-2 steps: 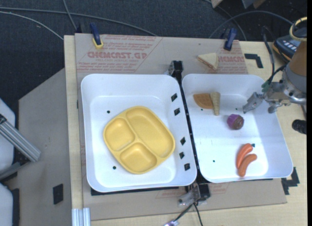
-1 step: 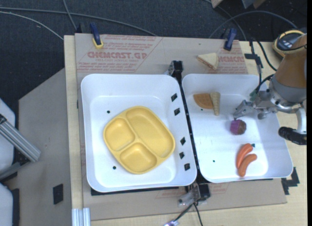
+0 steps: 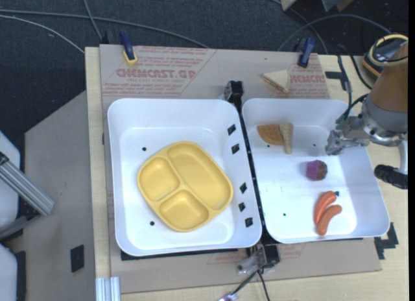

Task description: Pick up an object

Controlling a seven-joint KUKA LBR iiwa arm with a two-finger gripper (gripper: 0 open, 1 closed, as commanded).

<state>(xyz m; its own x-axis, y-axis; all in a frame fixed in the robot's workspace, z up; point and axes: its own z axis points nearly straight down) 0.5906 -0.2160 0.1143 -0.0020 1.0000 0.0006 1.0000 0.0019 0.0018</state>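
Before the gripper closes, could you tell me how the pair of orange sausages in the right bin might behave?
The pair of orange sausages looks rounded and smooth, so it may roll or slip. The two lie touching, so they might be joined and lift together.

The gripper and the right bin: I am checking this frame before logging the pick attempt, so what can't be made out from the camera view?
- Gripper: its fingers are too small and dark to tell open from shut.
- Arm: cut off by the right edge of the view.
- Purple object: too small and blurred to identify.
- Wedge on the board outside the right bin: too small to identify.
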